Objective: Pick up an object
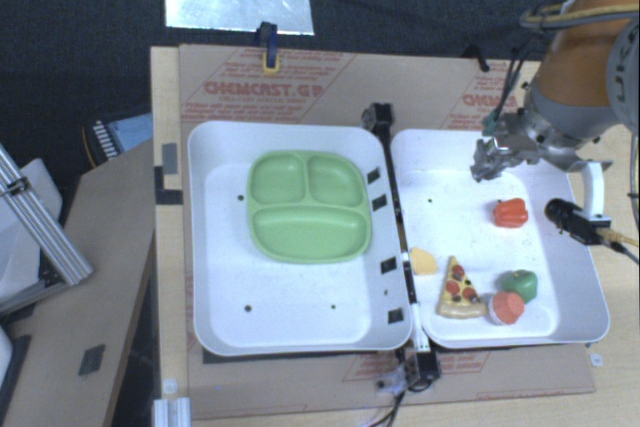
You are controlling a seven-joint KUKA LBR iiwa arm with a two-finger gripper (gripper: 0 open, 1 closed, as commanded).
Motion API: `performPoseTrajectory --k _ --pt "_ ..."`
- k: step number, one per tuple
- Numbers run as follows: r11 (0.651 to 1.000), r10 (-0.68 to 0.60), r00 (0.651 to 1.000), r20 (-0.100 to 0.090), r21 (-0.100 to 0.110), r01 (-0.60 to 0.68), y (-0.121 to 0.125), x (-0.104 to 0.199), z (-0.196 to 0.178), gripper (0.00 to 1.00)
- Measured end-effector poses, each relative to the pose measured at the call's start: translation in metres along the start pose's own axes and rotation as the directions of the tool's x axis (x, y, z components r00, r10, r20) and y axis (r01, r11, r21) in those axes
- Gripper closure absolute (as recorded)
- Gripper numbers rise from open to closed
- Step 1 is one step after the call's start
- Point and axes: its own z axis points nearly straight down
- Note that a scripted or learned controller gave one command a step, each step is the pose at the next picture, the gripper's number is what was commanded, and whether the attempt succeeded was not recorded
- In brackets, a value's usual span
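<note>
1. Grey jaws (pixel 487 162) are hanging over the right bin (pixel 440 215) near its far edge; whether they are apart or together I cannot tell.
2. Red pepper (pixel 510 212) is lying just below them.
3. Pizza slice (pixel 459 290), green apple (pixel 520 284) and red ball (pixel 507 308) are sitting along the bin's near edge.
4. Green plate (pixel 306 206) is resting in the left bin (pixel 215 265).

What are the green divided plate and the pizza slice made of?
The green divided plate looks like moulded plastic: uniform matte colour, rounded compartment ridges. The pizza slice seems a plastic or rubber toy, with flat, solid-coloured toppings; the view leaves it open which.
</note>
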Motion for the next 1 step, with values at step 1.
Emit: performPoseTrajectory --k 1 --pt "1.0 0.0 1.0 0.0 0.002 0.0 0.0021 -0.0004 -0.0542 1.0"
